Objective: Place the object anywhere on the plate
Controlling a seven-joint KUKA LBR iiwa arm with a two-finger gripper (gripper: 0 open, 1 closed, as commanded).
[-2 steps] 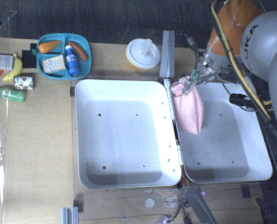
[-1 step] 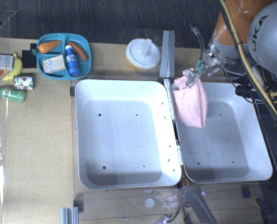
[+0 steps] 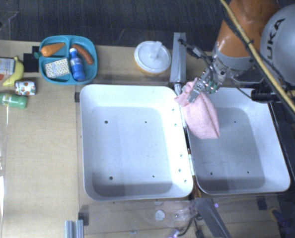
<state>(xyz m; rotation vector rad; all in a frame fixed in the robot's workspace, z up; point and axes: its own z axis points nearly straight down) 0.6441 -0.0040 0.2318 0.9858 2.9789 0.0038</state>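
Note:
A pink cloth [image 3: 203, 117] hangs limp over the left rim of the right bin [image 3: 247, 175], its top corner pinched in my gripper [image 3: 201, 88]. The gripper is shut on that corner and sits near the back of the divide between the two bins. The blue divided plate [image 3: 90, 47] lies on the bench at the back left, well away from the gripper. It holds a toy carrot [image 3: 53, 48], a blue bottle [image 3: 77, 64], a sausage [image 3: 86, 55] and a patterned piece [image 3: 56, 69].
The left bin [image 3: 132, 143] lies between gripper and plate. A white lidded tub [image 3: 152, 57] stands behind it. A banana [image 3: 16, 71], a small can [image 3: 25, 88], a green bottle [image 3: 8, 100] and a carton [image 3: 0, 65] sit at the far left.

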